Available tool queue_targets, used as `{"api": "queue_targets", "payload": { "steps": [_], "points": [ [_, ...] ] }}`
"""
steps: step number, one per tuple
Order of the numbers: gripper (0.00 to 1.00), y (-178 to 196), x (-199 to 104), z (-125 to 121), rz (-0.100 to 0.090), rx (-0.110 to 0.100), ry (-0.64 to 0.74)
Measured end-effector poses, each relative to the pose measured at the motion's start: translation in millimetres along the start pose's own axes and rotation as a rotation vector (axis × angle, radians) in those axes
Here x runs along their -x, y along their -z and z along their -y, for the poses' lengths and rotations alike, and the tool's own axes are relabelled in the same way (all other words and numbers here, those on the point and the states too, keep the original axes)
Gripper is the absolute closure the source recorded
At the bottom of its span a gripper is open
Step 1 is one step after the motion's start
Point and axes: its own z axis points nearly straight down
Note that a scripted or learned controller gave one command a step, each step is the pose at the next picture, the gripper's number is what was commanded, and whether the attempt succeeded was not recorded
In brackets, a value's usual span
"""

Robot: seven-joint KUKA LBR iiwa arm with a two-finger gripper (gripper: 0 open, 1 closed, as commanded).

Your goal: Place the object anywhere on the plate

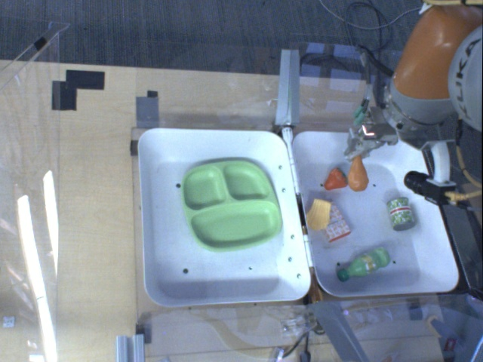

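While the gripper (361, 143) hangs over the right bin (438, 274), an orange piece (358, 175) sits upright just below its tips, touching or clear I cannot tell; the plate (226, 206) lies well left.

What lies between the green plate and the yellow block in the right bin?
In the camera view, the two bins' adjoining walls lie between the green plate and the yellow block; otherwise only bare white bin floor.

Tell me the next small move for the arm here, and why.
Probably lift straight up. The gripper sits at the top of the orange carrot-shaped toy in the right white bin, apparently pinching it, while the green divided plate waits in the left white bin.
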Motion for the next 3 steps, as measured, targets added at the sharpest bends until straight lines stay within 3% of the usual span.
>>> {"api": "queue_targets", "payload": {
  "steps": [1, 2, 3],
  "points": [
    [1.00, -46.7, -90.3, -13.8, -0.002, -0.002, 0.203],
    [1.00, -21.2, -170.7, 25.5, -0.003, -0.001, 0.365],
    [0.00, -21.3, -170.3, 25.5, -0.003, -0.001, 0.364]
  ]
}}
